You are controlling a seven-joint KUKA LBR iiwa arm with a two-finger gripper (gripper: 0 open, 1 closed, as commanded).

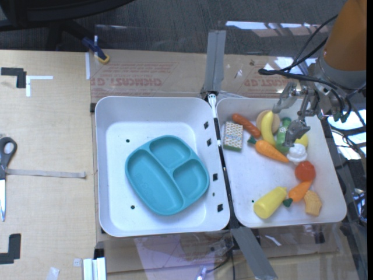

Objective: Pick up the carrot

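While the jaws point(300, 127) hang over the right bin's point(245, 212) far side, I cannot tell if they are apart or together.

Nearest me in that bin I see a yellow squash point(269, 203) by the front edge; farther back the carrot point(270, 150) lies mid-bin, just beside a banana point(266, 125). The left bin point(108, 179) carries a blue plate point(167, 175).

The cardboard sheet point(148, 74) behind the bins bears red print (mirrored, too blurred to read).
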